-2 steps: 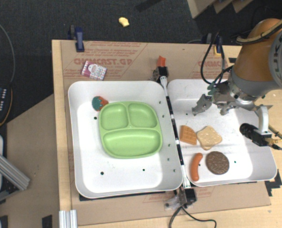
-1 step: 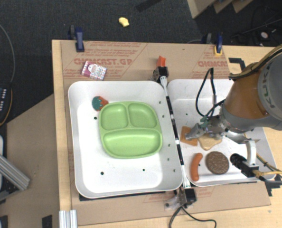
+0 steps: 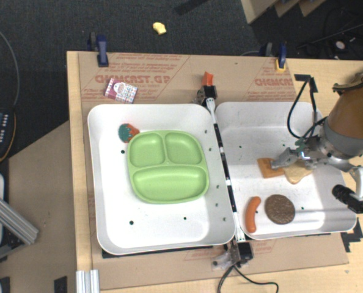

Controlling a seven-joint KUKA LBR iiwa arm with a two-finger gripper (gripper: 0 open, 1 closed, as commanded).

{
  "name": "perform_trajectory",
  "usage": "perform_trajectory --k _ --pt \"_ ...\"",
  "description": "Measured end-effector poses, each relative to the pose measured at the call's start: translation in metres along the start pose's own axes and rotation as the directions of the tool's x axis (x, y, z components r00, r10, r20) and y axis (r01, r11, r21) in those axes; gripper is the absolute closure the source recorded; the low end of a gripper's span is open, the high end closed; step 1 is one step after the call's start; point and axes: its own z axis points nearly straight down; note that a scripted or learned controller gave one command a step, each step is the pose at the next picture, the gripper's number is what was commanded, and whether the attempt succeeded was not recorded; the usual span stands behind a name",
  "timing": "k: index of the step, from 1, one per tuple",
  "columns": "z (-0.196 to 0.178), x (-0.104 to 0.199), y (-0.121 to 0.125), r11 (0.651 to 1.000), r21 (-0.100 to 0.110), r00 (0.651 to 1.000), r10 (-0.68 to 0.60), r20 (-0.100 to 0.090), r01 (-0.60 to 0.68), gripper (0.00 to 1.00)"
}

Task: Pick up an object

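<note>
The right bin [image 3: 255,116] holds an orange-brown flat slab [image 3: 267,167] with a tan bread-like piece [image 3: 297,176] beside it, a brown round patty [image 3: 280,209] and an orange sausage [image 3: 252,215]. My gripper [image 3: 291,159] hangs low over the seam between the slab and the tan piece, at their upper edge. I cannot tell whether it touches them. The grey arm with its orange band [image 3: 348,124] comes in from the right, above the bin's right side.
In the left bin [image 3: 148,232] sit a green divided plate [image 3: 167,166] and a small red-and-green toy [image 3: 128,132] near its top left corner. A black cable [image 3: 299,105] loops over the right bin's far edge. A pink card [image 3: 120,90] lies on the cardboard behind.
</note>
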Motion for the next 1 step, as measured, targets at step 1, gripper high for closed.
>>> perform_trajectory --k 1 --pt "-0.0530 0.0684 0.0180 1.000 0.005 1.000 -0.010 -0.003 0.011 0.00"
